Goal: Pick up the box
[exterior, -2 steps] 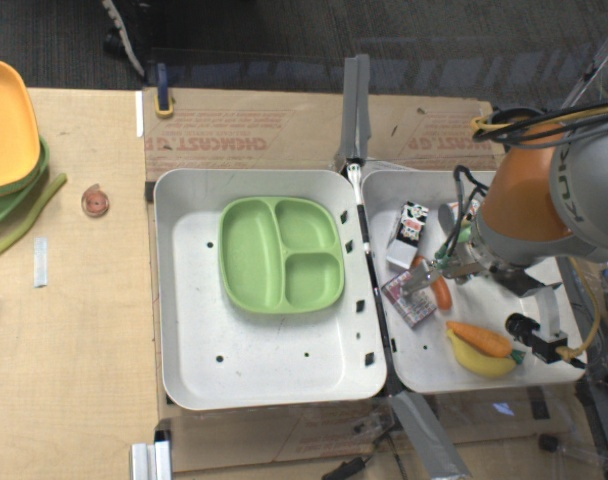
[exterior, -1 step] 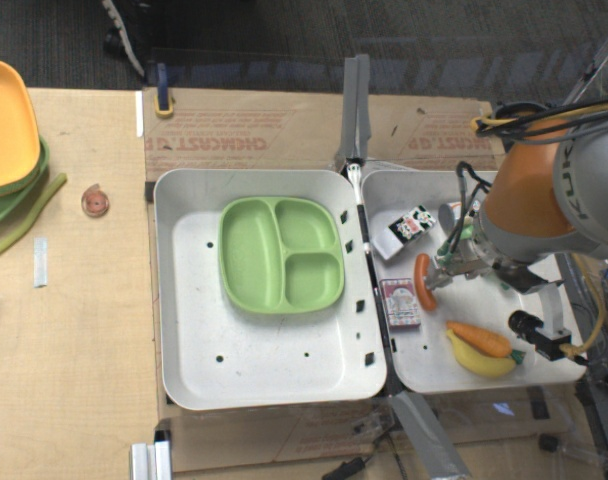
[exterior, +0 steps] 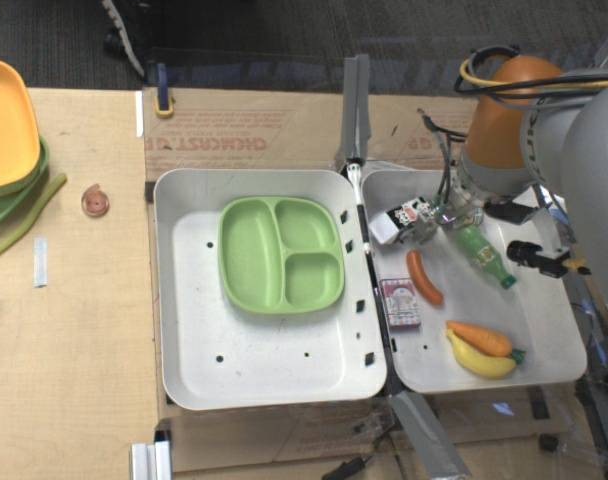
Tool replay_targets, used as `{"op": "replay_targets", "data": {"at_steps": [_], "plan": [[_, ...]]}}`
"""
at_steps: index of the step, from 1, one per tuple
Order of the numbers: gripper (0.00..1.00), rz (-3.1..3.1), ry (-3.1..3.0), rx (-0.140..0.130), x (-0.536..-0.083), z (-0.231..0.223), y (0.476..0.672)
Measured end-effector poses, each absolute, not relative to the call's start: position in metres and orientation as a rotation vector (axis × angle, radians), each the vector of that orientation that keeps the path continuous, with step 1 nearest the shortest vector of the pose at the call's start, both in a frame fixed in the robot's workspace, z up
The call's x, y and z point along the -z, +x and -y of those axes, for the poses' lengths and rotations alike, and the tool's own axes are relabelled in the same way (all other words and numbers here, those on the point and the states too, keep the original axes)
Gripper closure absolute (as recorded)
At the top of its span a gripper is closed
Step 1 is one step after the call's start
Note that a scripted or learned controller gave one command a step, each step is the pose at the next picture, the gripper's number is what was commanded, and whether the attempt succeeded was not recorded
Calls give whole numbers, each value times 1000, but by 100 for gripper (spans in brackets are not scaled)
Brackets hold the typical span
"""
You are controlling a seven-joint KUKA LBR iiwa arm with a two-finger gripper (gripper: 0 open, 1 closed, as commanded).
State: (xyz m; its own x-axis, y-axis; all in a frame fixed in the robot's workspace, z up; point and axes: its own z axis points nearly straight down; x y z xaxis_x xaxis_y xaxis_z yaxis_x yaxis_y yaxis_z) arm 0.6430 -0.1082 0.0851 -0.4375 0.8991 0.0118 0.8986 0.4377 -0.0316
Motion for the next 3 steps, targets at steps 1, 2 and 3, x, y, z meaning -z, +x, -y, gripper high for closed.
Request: {"op": "replay_targets", "data": {"at_steps": [1, 2, 3], "plan": [[100, 2646, -1698, -2, -192, 41, 640], [100, 2488, -1915, -4, -191, -41, 573], [100, 2699, -1610, -3, -191, 3, 599]]}}
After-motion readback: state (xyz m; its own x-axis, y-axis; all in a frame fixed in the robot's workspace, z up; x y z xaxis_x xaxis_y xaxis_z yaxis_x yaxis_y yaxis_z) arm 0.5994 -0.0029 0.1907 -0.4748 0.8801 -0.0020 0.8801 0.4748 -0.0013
